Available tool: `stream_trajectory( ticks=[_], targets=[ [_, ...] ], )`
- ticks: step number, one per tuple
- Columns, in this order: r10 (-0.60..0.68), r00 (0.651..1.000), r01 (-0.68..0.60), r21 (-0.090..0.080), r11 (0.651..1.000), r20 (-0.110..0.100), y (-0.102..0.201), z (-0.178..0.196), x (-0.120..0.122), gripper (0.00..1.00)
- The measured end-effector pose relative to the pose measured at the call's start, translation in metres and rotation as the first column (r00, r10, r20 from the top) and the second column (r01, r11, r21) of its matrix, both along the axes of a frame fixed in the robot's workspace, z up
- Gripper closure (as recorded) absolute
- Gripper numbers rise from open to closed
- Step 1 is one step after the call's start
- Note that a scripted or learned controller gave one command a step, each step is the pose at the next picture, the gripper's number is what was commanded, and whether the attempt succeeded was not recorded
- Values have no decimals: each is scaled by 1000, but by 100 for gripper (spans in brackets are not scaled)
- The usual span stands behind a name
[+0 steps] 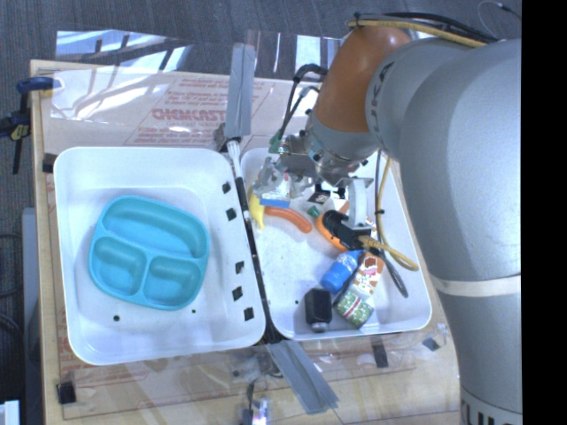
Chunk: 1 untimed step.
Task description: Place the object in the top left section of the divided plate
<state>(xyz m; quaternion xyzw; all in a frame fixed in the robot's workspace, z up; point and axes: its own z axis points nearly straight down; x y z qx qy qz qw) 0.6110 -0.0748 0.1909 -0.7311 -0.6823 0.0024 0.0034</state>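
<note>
Right bin (416, 312), gripper (282, 177) above carrot (288, 214)

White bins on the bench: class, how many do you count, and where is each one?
2. The left bin holds the blue divided plate; the right bin, touching its side, holds the loose objects, with the arm reaching in over its far end.

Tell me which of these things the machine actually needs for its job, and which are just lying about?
Needed for the job:
- blue divided plate in the left bin
- gripper, down in the right bin

Lying about in the right bin:
- blue bottle
- black canister
- green-labelled packet
- orange carrot-like piece
</note>
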Motion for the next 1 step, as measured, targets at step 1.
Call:
stream_trajectory(
  ticks=[1],
  targets=[
    [320,947,-320,-1,947,5,73,27,-65,100]
  ],
)
